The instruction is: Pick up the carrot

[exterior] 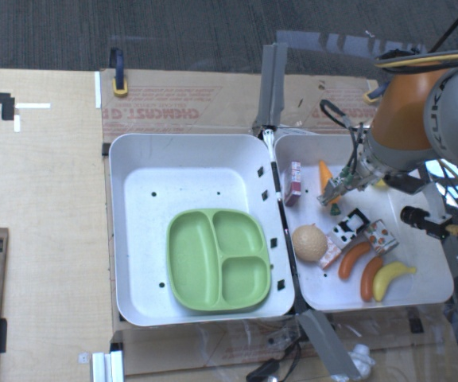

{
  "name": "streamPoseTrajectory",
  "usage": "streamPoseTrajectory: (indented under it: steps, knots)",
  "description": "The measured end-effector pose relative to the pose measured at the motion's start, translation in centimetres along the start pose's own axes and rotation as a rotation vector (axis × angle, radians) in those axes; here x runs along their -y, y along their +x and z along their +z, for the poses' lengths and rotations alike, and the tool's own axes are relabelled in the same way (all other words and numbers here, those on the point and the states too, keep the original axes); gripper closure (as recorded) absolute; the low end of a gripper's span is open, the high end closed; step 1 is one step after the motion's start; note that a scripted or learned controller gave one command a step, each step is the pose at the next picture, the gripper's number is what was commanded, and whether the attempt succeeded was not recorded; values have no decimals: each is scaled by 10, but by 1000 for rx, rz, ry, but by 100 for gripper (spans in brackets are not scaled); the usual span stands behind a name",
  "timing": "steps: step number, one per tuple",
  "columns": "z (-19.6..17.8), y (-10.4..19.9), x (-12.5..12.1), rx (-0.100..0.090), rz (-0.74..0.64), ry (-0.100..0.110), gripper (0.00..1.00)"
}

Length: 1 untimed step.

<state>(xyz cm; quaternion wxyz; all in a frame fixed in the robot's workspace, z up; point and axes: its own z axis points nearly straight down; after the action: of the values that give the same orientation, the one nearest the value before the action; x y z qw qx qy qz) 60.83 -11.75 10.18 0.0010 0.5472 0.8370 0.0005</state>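
Note:
The carrot (324, 173) is a short orange piece lying near the back of the right bin (428, 297), pointing roughly away from me. My gripper (335, 193) hangs low over the bin, right at the carrot's near end, where some green shows. The gripper's body hides the spot where it meets the carrot, so I cannot see whether it has hold of it. The grey arm with its orange band (404, 114) reaches in from the right.
A pink box (294, 183) stands by the right bin's left wall. Closer to the front lie a round beige ball (310, 243), a black-and-white cube (348, 225), two orange-red sausages (354, 259) and a banana (392, 277). The left bin holds a green divided plate (217, 259).

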Motion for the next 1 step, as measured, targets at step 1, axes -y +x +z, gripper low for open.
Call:
streamPoseTrajectory:
  steps: [1]
  knots:
    - [-90,68,-8,-1,-135,2,100]
